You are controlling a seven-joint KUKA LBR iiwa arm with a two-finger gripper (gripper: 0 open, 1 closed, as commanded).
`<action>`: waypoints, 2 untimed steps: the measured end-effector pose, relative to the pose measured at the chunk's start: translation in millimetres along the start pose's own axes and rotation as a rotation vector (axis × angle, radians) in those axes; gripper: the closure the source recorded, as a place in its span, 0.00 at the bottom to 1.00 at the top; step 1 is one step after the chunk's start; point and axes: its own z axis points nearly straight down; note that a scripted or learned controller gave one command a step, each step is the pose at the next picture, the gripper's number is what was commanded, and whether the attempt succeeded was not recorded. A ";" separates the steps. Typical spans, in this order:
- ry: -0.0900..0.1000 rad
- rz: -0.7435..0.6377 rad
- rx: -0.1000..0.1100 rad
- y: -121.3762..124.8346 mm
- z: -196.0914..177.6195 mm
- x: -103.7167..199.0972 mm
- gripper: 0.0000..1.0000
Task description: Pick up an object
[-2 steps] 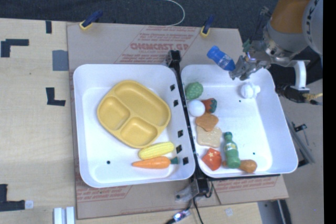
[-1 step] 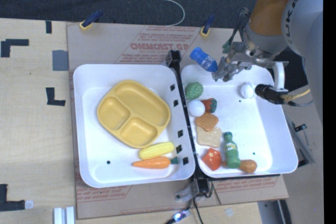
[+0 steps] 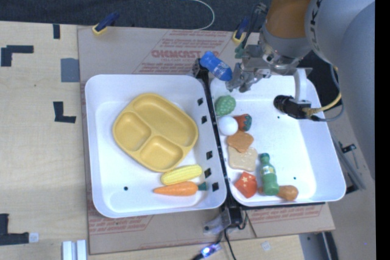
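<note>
The arm's jaws (image 3: 244, 81), their opening impossible to tell, hung above the right bin (image 3: 317, 149); crowded toys risked a glancing miss beside the green toy (image 3: 225, 105).

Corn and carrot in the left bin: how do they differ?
The corn is yellow and stubby; the carrot is orange, slimmer, and tapers to a point. The corn lies nearer the yellow tray, while the carrot lies nearer the left bin's front wall. Both lie flat, roughly parallel.
</note>
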 end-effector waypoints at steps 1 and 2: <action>-0.002 0.005 0.002 3.4 16.8 16.2 1.00; -0.001 0.004 -0.001 0.9 -2.8 23.7 1.00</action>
